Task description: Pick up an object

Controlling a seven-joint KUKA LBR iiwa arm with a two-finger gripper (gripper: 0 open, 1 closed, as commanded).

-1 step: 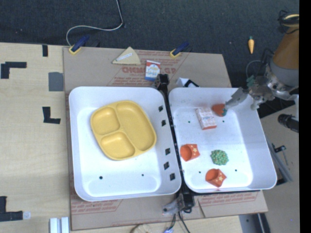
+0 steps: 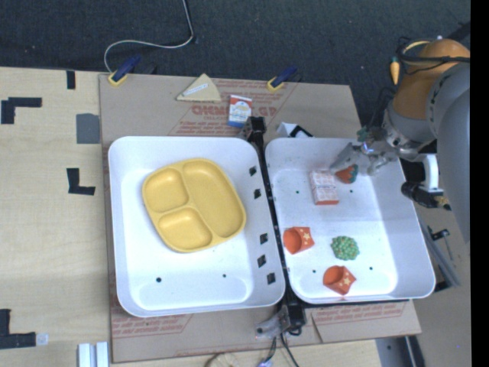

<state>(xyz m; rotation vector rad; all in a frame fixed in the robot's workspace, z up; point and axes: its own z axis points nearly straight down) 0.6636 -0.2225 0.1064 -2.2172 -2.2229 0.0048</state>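
Wooden tabletop point(image 2: 46, 205) with cardboard under two white bins. Left bin point(image 2: 130, 281) has a yellow divided plate point(image 2: 193, 203). Right bin point(image 2: 390, 243) has a small white-and-red box point(image 2: 325, 187), an orange block point(image 2: 298, 239), a green bumpy ball point(image 2: 344, 247) and a red piece point(image 2: 339, 279). Gripper point(image 2: 350, 167) is low at the bin's upper right, fingers closed around a small red-orange object point(image 2: 348, 175), just beside the box.
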